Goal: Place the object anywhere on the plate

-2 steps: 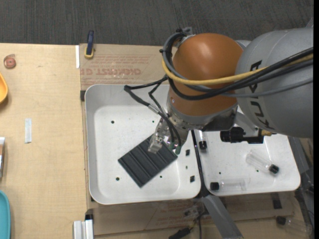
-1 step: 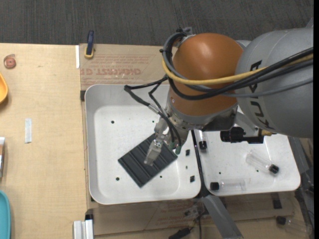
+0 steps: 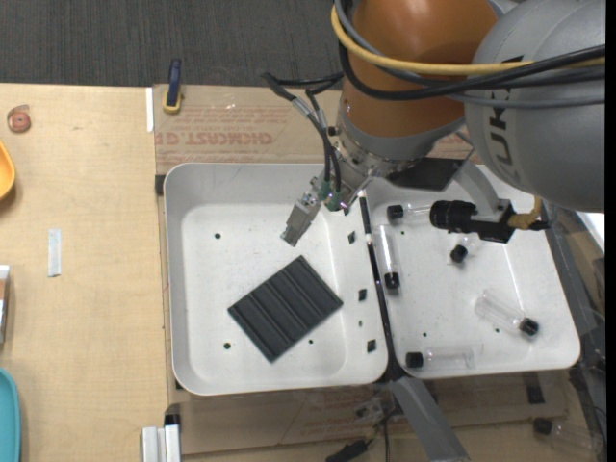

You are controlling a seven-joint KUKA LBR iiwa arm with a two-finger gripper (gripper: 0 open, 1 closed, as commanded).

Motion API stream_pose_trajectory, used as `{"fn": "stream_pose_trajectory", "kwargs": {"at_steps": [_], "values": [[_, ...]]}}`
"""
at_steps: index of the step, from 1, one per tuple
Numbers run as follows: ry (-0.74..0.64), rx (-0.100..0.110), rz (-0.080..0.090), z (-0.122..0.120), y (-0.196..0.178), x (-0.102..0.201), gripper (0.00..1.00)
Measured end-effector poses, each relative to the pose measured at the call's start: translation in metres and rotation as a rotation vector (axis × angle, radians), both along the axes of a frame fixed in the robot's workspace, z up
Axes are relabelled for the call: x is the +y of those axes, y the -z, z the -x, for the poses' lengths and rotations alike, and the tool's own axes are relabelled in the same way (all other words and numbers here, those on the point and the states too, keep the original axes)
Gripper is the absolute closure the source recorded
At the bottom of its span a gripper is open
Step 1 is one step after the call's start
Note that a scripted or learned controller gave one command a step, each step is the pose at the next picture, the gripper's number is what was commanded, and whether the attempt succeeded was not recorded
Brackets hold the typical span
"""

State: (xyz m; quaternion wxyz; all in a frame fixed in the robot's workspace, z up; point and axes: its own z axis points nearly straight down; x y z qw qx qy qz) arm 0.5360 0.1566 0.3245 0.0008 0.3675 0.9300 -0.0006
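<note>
Camera view hides my hand (image 3: 306, 215) partly under the arm; I cannot tell its state. Left bin (image 3: 192, 354) holds a dark ribbed plate (image 3: 285, 308).

Arm (image 3: 539, 85): grey rounded casing, dark lettering partly visible; glossy orange band (image 3: 423, 37) above wrist; yellow and black cables (image 3: 433, 61) looped across; slim metallic gripper (image 3: 300, 221) tip

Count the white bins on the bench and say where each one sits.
2. The left bin holds a dark ridged plate; the right bin sits against it, partly hidden under the arm.
</note>
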Motion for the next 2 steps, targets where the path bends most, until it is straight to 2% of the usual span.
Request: {"fn": "stream_pose_trajectory", "kwargs": {"at_steps": [1,2], "values": [[-0.001,0.000,0.002,-0.001,-0.008,0.000,1.00],[-0.216,0.000,0.000,0.038,-0.088,-0.003,1.00]]}}
